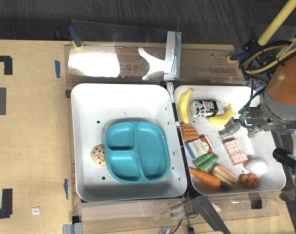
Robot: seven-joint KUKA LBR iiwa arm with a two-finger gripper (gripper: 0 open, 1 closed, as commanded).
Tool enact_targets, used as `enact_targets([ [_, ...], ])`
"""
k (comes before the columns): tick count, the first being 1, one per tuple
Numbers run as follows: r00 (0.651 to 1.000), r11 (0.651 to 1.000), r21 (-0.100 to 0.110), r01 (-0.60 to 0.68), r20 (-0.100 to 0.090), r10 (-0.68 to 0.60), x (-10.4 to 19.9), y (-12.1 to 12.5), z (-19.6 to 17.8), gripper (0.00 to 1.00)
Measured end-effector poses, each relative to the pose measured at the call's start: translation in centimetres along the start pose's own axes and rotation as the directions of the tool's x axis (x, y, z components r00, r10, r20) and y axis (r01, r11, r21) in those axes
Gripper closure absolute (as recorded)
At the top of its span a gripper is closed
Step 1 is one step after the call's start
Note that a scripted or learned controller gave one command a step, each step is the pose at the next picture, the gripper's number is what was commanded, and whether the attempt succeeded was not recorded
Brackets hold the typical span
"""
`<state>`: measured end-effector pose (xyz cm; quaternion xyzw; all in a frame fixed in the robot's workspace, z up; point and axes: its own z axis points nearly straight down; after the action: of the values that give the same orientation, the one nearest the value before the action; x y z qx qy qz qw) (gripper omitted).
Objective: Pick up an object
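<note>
The right bin (pixel 272 145) holds several toy foods. Among them are a yellow banana (pixel 185 106), a black-and-white carton (pixel 205 107), a second banana (pixel 220 119), a pink-and-white packet (pixel 234 150), a white egg (pixel 256 167) and a carrot (pixel 205 178). My gripper (pixel 234 126) hangs low over the right bin, just right of the second banana and above the pink packet. Nothing can be seen held in it. The arm's orange band (pixel 286 82) is at the right edge.
The left bin (pixel 84 106) holds a teal divided plate (pixel 136 150) with a cookie (pixel 98 155) at its left. An orange wafer (pixel 189 131), a small juice box (pixel 199 146), green vegetables (pixel 206 160), a bread roll (pixel 224 173) and a brown fruit (pixel 248 180) crowd the right bin's lower half.
</note>
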<state>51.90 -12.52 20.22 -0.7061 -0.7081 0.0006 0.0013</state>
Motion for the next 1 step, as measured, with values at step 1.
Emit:
enact_targets([
  [1,0.974,0.974,0.006,-0.224,0.0,0.224,-3.55,0.63,10.51,0.0],
])
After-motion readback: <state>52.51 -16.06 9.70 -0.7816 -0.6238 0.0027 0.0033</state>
